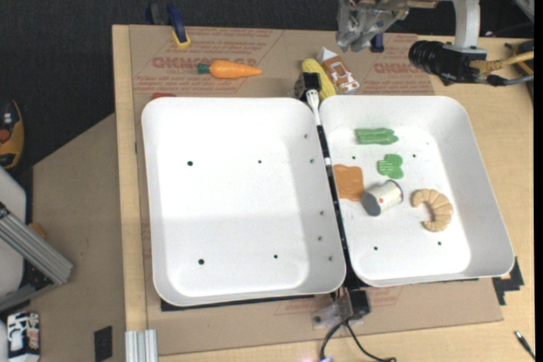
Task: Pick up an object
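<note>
the gripper [363, 36] hangs above the bench behind the right bin [475, 182], with nothing between its fingers; how wide they stand i cannot tell. in that bin lie a croissant [433, 208], a can [383, 198], an orange block [348, 181] and two green pieces [375, 136].

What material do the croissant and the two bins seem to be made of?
Croissant: probably moulded plastic, a toy; its tan ridges look even and matte. Left bin and right bin: likely thin white plastic, smooth and slightly glossy, with rounded formed corners.
</note>
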{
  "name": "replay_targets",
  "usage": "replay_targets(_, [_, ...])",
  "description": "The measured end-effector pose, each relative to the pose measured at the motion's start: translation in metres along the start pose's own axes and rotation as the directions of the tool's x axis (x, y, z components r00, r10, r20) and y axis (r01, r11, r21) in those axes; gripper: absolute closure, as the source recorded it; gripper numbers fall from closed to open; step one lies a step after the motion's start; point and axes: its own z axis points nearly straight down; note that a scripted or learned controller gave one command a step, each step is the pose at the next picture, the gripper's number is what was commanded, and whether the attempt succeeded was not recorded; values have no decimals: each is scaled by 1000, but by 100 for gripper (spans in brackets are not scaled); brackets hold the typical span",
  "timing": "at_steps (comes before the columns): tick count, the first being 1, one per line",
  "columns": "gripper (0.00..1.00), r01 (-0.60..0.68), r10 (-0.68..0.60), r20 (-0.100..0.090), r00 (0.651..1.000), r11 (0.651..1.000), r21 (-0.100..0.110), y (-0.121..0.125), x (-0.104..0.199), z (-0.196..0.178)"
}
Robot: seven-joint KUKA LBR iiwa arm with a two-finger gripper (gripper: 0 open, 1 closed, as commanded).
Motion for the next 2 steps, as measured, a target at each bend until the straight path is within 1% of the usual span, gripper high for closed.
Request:
replay_targets(1, [100,-2,2,-1,1000,1000,-1,-43,61,-84])
replay_targets(2, [100,1,-1,-1,1000,1000,7,-103,130,-102])
